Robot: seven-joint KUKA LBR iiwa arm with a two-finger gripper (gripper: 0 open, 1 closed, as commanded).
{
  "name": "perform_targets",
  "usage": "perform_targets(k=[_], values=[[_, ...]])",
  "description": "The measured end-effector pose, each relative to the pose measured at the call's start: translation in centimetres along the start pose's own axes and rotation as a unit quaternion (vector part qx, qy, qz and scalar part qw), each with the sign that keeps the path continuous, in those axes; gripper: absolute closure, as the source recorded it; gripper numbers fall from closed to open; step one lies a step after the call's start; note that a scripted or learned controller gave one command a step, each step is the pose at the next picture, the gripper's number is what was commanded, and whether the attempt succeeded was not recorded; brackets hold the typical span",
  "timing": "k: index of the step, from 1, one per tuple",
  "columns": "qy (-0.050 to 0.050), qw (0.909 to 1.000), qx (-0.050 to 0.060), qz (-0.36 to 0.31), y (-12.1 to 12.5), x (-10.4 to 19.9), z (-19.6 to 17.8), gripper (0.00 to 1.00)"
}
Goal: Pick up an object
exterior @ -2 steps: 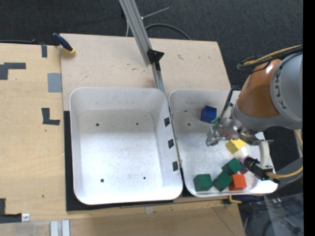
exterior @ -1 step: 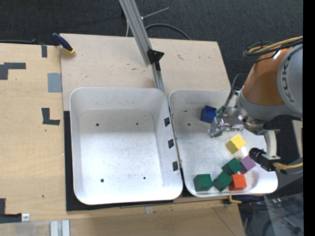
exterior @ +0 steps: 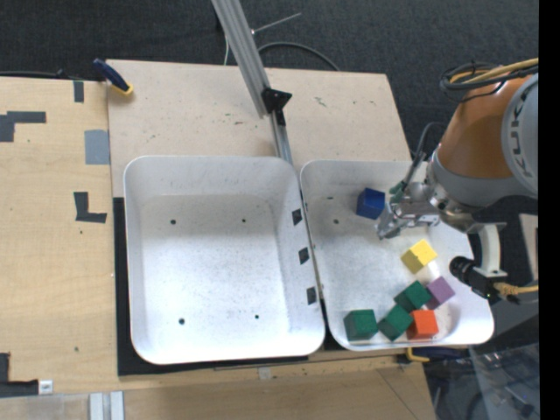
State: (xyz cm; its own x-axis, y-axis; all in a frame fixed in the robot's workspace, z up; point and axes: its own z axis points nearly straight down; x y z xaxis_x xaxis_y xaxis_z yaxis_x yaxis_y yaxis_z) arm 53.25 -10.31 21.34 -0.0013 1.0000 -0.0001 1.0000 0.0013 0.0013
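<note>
No readable writing — jaws [exterior: 391, 224] hang just beside blue cube [exterior: 370, 203].

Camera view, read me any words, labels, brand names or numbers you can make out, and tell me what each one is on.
No text reads clearly.
On the arm's grey casing, dark lettering is cut off at the picture's edge and too blurred to read.
The coloured blocks, both white bins and the bench carry no readable marks.
</note>
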Motion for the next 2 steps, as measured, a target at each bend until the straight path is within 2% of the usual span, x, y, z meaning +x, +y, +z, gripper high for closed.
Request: perform_targets(k=[1, 2], values=[[0.001, 1.0000, 0.001, -0.003, 2.2, 5.4, 0.6, 1.00], [0.001, 1.0000, 0.001, -0.002, 3.6, 9.5, 0.1, 1.00]])
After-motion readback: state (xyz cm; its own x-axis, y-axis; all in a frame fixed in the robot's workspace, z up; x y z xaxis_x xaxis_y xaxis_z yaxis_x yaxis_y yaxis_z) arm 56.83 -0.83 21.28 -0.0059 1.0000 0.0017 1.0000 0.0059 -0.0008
